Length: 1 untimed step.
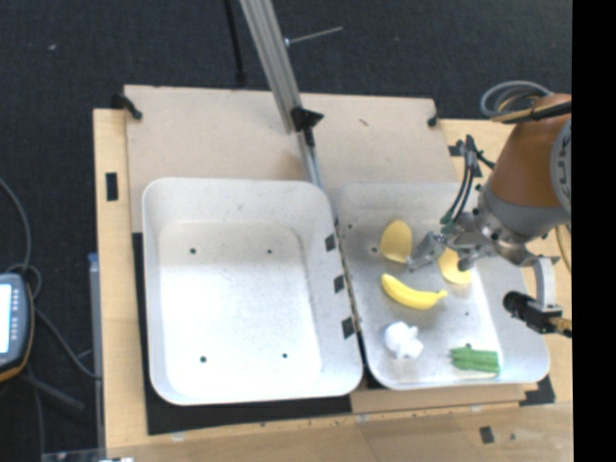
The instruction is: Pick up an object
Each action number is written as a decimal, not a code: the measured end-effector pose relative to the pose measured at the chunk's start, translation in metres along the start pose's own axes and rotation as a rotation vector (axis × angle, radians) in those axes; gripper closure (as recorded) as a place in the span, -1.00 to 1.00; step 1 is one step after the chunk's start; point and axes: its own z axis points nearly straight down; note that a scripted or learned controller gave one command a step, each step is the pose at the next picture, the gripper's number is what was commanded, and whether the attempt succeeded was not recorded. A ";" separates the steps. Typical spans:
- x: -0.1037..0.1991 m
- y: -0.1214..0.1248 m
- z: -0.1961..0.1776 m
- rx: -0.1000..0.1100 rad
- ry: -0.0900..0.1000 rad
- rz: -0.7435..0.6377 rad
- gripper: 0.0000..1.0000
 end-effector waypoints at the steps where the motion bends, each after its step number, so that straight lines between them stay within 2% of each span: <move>1: -0.011 -0.001 0.048 0.001 0.000 -0.001 -1.00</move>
